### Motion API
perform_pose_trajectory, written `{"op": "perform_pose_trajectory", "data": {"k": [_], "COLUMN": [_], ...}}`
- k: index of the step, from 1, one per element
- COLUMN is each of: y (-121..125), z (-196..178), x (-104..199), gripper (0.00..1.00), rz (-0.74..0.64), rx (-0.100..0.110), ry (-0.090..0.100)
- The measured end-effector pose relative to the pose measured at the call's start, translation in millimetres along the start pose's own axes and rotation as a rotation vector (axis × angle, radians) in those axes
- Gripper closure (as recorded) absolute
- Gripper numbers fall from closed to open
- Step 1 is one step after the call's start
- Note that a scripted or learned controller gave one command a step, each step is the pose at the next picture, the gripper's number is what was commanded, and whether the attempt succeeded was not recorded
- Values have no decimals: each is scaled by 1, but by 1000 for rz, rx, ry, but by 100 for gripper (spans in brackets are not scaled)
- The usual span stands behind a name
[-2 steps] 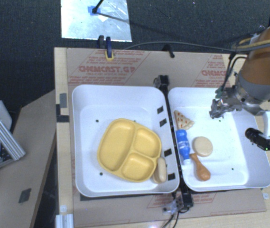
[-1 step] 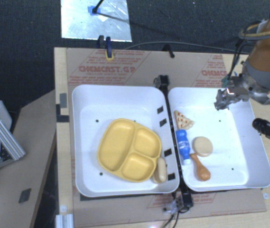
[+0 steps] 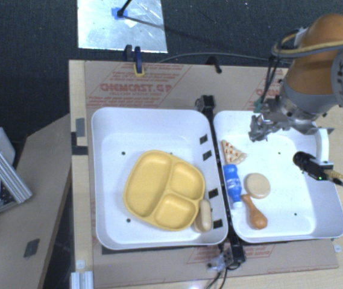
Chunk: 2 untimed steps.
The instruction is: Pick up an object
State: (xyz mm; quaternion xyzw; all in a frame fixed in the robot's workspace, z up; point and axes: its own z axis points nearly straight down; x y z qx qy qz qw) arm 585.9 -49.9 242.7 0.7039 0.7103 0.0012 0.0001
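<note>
I'm looking at the right white bin [image 3: 334, 218]: a small blue plastic bottle with a white label [image 3: 232, 184] lies along its left wall, a checkered wedge-shaped toy slice [image 3: 233, 153] just above it, a round beige disc [image 3: 257, 185] just to its right, and a tan wooden-looking drumstick shape [image 3: 254, 212] below. My grey arm with the orange band [image 3: 322, 47] comes in from the right, angled down over the bin's upper part. The gripper [image 3: 259, 131] hangs above bare floor there, and I can't tell its state.

Lab — robot arm [image 3: 325, 59] (two bins [image 3: 159, 122])
</note>
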Motion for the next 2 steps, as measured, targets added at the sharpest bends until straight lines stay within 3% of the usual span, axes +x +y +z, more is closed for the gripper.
{"op": "perform_pose_trajectory", "data": {"k": [2], "y": [12], "z": [23], "x": [107], "gripper": [100], "rz": [0], "rx": [0], "ry": [0]}}
